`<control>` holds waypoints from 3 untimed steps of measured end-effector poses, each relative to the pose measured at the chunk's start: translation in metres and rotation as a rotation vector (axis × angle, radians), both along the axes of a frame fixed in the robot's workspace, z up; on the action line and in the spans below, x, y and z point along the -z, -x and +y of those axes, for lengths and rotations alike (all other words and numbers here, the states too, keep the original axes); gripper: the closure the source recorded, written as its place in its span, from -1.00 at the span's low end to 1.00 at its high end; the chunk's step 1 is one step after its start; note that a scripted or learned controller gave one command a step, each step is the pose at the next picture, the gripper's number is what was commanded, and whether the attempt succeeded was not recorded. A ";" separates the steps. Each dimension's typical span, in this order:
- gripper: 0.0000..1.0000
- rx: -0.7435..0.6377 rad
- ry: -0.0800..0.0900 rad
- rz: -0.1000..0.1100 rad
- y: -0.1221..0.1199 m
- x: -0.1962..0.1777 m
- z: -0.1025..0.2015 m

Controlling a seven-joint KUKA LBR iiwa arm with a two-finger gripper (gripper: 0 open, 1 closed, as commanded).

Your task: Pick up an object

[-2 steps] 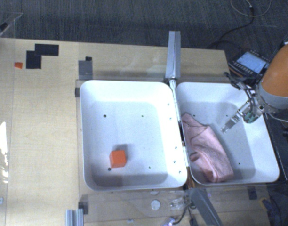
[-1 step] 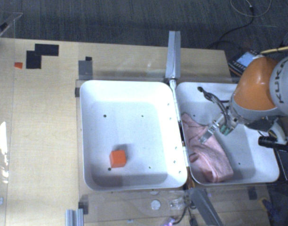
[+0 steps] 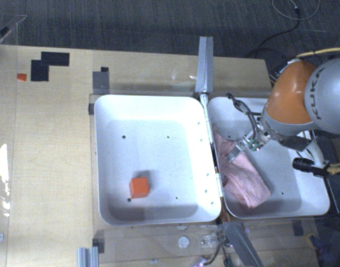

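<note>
A pink cloth (image 3: pixel 245 178) lies crumpled in the right bin (image 3: pixel 303 202), against its left wall. My gripper (image 3: pixel 235 154) reaches down from the right and its tip is at the cloth's upper edge; whether it touches the fabric is unclear. The grey arm with its orange band (image 3: pixel 289 99) hangs over the right bin's far right part. A small orange cube (image 3: pixel 139 187) sits alone in the left bin (image 3: pixel 153 121), near its front left corner, far from the gripper.
A metal divider post (image 3: pixel 205 65) stands behind the seam between the two bins. Black cables (image 3: pixel 311 167) run along the right bin's right side. Black markers (image 3: pixel 48 64) and a small orange tag (image 3: pixel 21 77) lie on the bench at far left.
</note>
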State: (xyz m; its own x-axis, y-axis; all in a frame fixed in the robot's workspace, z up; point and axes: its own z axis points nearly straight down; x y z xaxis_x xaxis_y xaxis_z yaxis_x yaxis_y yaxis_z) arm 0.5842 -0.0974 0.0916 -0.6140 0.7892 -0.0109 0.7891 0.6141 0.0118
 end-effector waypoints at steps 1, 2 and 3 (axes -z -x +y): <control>-1.00 -0.078 0.001 0.003 0.019 -0.113 0.026; -1.00 0.049 -0.001 0.010 0.033 -0.036 -0.036; -1.00 0.099 -0.001 -0.001 0.029 0.000 0.000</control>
